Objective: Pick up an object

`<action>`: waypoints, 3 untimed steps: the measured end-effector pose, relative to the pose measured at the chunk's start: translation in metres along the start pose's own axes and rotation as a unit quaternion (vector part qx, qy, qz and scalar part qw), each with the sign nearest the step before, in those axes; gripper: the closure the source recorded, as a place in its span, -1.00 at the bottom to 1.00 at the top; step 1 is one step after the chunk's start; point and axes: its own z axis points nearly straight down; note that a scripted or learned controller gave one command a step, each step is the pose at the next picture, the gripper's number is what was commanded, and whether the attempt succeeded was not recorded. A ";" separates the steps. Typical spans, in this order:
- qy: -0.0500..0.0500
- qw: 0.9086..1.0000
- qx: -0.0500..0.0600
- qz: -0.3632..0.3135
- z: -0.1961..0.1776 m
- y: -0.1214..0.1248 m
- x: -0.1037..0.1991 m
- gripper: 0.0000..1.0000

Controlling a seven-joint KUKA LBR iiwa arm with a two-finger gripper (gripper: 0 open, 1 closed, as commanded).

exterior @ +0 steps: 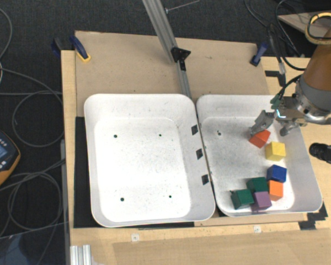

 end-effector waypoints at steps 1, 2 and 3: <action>-0.001 1.000 -0.003 0.000 -0.003 0.001 0.000 -1.00; 0.000 1.000 0.000 0.000 0.055 0.008 0.006 -1.00; 0.000 1.000 0.000 0.000 0.098 0.009 0.006 -1.00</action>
